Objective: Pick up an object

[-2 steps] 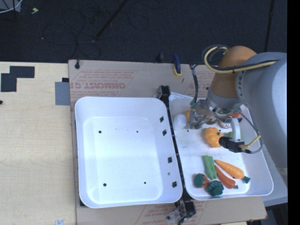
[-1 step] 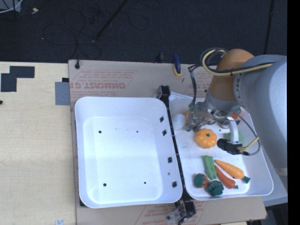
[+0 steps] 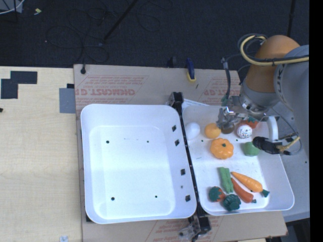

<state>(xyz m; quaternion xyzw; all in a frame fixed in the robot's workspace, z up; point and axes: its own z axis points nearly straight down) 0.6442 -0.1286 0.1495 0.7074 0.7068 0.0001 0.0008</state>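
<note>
Over at the right of the frame, the gripper [image 3: 228,120] hangs low in the upper part of the right bin [image 3: 282,185] — whether its jaws are open or closed I cannot tell. Just beside it lie a small yellow fruit [image 3: 212,131] and a white ball [image 3: 245,131]. Below them sits an orange pumpkin [image 3: 222,148], with a white egg [image 3: 192,130] to the left. Lower down — near the bin's bottom edge — lie a green cucumber [image 3: 225,179], two carrots [image 3: 246,185] and some broccoli [image 3: 231,202]. The left bin [image 3: 88,135] fills the frame's middle.
</note>
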